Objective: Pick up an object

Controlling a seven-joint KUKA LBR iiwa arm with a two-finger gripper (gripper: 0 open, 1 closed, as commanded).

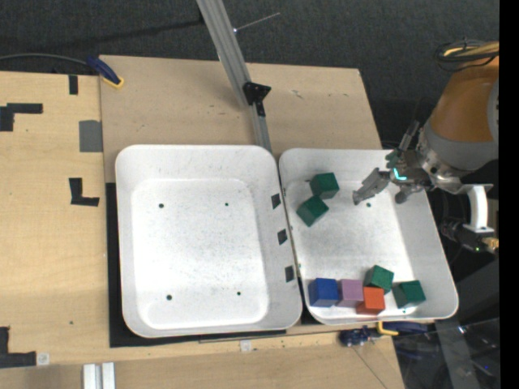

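Claw [381, 186]: spread, grasping nothing, poised above right bin [422, 241] for a reach.
Green blocks [319, 197]: loose, near claw, likeliest target.
Corner cluster [366, 290]: crowded, harder.

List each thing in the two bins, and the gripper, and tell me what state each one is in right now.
gripper: above the right bin, holding nothing
two green blocks: loose near the bin's top left, tilted
blue block: resting, bottom row
purple block: resting beside the blue one
orange block: resting
two more green blocks: resting, bottom right
left bin: lying flat
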